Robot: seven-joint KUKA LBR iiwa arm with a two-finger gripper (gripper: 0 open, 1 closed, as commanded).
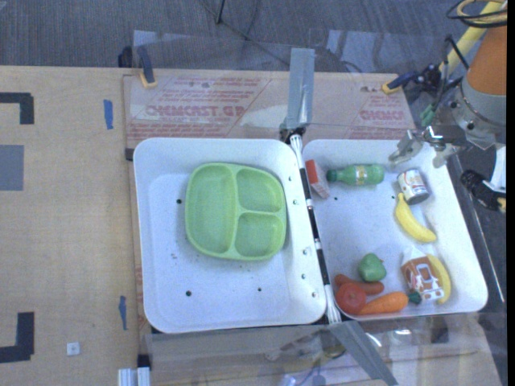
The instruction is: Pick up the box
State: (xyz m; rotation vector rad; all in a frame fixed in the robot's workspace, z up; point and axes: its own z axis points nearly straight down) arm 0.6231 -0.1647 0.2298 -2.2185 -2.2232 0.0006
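Pale wooden tabletop point(56, 240), marked with black tape corners and short blue tape strips, carrying two shallow white bins side by side. Left white bin point(161, 296): holds one light green plastic plate with three compartments point(236, 211), lying flat toward the bin's far half. Behind both bins, a sheet of brown printed cardboard point(201, 111) under clear film, with a grey upright post point(300, 87) at the seam between the bins. Right white bin point(354, 232): a small red and white packet point(315, 180) against its left wall near the far corner; just beside it a green plastic bottle with a yellow label point(356, 174) lying on its side; a red toy tomato point(351, 297) and an orange toy carrot point(386, 302) touching each other at the near edge; a green toy pepper point(371, 268) just beyond them; a small silver tin can point(413, 186) near the far right; a yellow toy banana point(414, 220) just in front of the can; the small orange and white printed box point(423, 278) lying near the bin's near right corner, with a second yellow banana-like piece point(442, 273) along its right side. Two-finger metal hand point(424, 145) over the bin's far right corner, above the tin can and well apart from the box, fingers spread with nothing between them; grey arm with orange band point(487, 71) at the right edge.
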